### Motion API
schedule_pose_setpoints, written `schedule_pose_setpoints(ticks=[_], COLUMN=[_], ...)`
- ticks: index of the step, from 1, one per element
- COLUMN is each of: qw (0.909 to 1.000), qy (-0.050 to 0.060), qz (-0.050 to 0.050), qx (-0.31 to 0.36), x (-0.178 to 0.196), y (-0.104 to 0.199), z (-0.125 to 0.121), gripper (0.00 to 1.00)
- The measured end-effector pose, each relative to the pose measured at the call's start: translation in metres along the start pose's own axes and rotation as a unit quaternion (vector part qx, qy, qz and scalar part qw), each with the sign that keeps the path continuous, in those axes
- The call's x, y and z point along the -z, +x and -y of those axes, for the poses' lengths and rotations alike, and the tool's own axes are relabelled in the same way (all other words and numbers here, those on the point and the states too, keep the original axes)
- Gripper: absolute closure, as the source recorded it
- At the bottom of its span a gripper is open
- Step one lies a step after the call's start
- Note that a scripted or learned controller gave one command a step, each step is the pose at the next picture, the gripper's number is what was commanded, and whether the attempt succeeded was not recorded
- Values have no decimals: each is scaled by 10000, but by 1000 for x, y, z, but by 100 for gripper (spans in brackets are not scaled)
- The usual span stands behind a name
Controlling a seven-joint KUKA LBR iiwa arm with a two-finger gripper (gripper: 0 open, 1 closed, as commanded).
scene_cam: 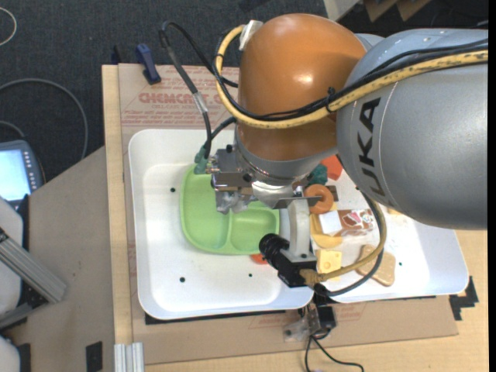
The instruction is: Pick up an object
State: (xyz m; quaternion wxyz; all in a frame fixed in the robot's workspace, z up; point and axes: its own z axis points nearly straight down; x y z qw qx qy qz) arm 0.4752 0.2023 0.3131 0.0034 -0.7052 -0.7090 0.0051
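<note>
Starting on the view's left of the pincer, we saw the left bin (155, 285), its white floor mostly bare. The green dish (208, 217), a shallow divided tray, lay flat in that bin and reached from well left of the pincer to right under it. The pincer (236, 194) hung low over the dish's right-hand part, close to the ridge between its compartments. The wrist and the orange band (298, 76) above it hid the tips, so we could not tell how wide the pincer stood, nor whether it had hold of anything. We judged the dish to be the thing aimed at, and the step in hand to be the closing-in for a grasp. A shallow, smooth tray gives little to bite on, so to do this well we would have set the pincer astride a rim or the ridge, gone straight down until the plastic sat well inside, closed firmly and lifted slowly, watching for the dish tipping or sliding out. Just below and right of the pincer a small red thing (258, 258) peeked out at the dish's edge. Further right, in the right bin (443, 279), lay an orange ring (321, 198), a printed packet (347, 223), a yellow piece (329, 260) and a tan piece (384, 273), all crowded near the wrist, so any sideways drift risked knocking them.
</note>
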Motion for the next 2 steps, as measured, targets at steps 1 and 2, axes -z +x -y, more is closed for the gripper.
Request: schedule_pose_setpoints(ticks=[1,2], qw=[10000,10000], qy=[-5,-60], qz=[9,-18], qx=[-52,-36], x=[-86,-70], y=[-34,-31], z=[-4,-5], gripper=[100,100])
